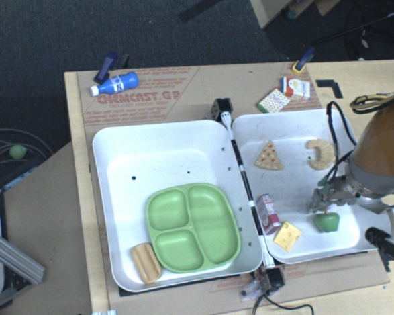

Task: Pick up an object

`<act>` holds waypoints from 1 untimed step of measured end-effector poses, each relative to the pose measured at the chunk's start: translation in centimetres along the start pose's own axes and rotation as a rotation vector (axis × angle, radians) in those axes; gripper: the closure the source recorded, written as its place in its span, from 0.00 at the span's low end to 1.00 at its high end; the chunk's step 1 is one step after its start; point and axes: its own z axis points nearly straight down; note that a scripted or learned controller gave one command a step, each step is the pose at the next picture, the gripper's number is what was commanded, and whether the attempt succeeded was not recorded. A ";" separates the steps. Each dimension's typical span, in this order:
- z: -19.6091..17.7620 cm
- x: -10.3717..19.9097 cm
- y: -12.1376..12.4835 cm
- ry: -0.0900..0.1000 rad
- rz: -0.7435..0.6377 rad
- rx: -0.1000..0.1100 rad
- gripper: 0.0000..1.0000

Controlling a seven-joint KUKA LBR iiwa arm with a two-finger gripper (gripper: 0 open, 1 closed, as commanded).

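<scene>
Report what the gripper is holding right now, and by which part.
Cannot be told. The gripper hangs just above the green object in the right bin, but nothing visibly sits between its fingers.

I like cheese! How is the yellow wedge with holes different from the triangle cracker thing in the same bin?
The yellow cheese wedge is bright yellow, while the triangle cracker is tan-orange with dark dots. The wedge looks thick and blocky; the cracker looks flat. The wedge lies at the right bin's near edge, the cracker toward its far side. Both lie loose in that bin.

Grey arm (383, 148) w/ orange band reaches in from right, wrist bent down, gripper (323, 202) low.
</scene>
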 end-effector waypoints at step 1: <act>0.0 0.0 0.0 0.000 0.000 0.000 0.00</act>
